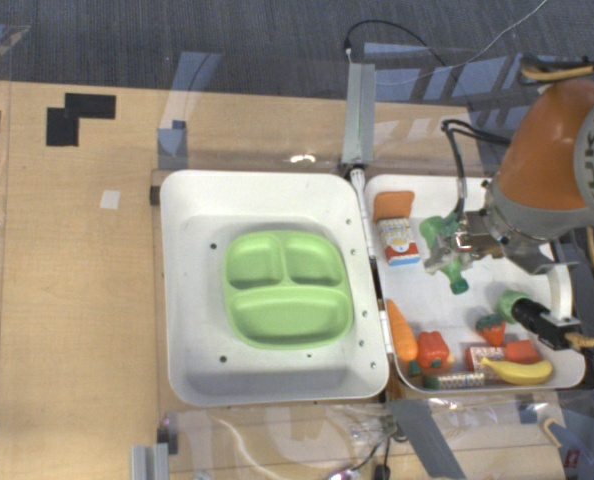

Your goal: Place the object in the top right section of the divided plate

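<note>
A light green divided plate [287, 293] lies in the left white bin [192, 268], with two small sections at the top and one wide section below. Its top right section [313, 261] holds nothing. My gripper [449, 256] hangs over the upper middle of the right bin [569, 373], just right of a small white, red and blue carton [401, 242]. Green pieces show at the gripper's tip, and I cannot make out whether they belong to it or to a toy. The arm's orange band [557, 148] is above it.
The right bin also holds an orange block [394, 204], a carrot [403, 333], a red toy [433, 349], a banana [518, 370], a strawberry [491, 328] and a green cup [510, 303]. A metal rail [358, 118] stands behind the bins.
</note>
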### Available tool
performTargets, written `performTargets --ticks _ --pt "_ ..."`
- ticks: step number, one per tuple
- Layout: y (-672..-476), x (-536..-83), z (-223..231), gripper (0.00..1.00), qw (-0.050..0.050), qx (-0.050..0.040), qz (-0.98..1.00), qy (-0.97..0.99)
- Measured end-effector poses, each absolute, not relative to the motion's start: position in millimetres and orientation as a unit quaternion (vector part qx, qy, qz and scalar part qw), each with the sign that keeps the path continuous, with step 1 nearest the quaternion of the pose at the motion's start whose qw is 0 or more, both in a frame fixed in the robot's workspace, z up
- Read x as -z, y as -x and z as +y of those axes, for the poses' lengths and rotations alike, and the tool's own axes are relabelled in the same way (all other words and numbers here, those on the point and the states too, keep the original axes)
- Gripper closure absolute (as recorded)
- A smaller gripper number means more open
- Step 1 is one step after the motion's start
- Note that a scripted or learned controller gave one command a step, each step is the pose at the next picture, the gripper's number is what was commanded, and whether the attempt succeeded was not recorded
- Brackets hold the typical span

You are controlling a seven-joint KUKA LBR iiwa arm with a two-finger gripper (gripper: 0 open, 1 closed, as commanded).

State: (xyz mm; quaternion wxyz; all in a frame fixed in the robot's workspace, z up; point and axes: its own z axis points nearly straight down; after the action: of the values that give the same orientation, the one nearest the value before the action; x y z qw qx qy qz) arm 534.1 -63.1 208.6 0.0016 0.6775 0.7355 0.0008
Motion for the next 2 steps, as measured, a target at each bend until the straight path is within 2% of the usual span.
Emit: performTargets --ticks 1,2 --pt "-557.1 -185.0 -29.9 1.0 0.001 -0.0012 0.818 -0.575" --pt "-566.4 -185.9 -35.3 1.0 0.003 -0.0016 0.852 -0.524"
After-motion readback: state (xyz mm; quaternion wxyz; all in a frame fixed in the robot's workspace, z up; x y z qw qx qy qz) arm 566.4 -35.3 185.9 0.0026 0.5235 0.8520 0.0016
